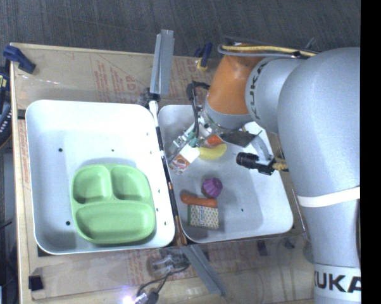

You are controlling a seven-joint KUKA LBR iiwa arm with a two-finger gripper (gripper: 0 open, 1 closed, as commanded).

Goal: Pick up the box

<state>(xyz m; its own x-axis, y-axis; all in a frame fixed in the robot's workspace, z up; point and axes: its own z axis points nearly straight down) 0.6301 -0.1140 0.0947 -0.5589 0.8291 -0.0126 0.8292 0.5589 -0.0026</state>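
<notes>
A flat box (204, 216) with a green and yellow pattern lies near the front wall of the right bin (266, 214). My gripper (189, 145) hangs low over the back left part of that bin, close to the wall between the two bins. Right at its tip sits a small white and reddish carton (180, 161), touching or nearly touching it. The grey arm with its orange band (231, 87) comes in from the right and hides the back right of the bin.
An orange sausage-shaped toy (199, 200) and a purple toy (211, 186) lie just behind the patterned box. A yellow toy (213, 151) lies beside the gripper. The left bin (45, 138) holds a green divided tray (112, 203).
</notes>
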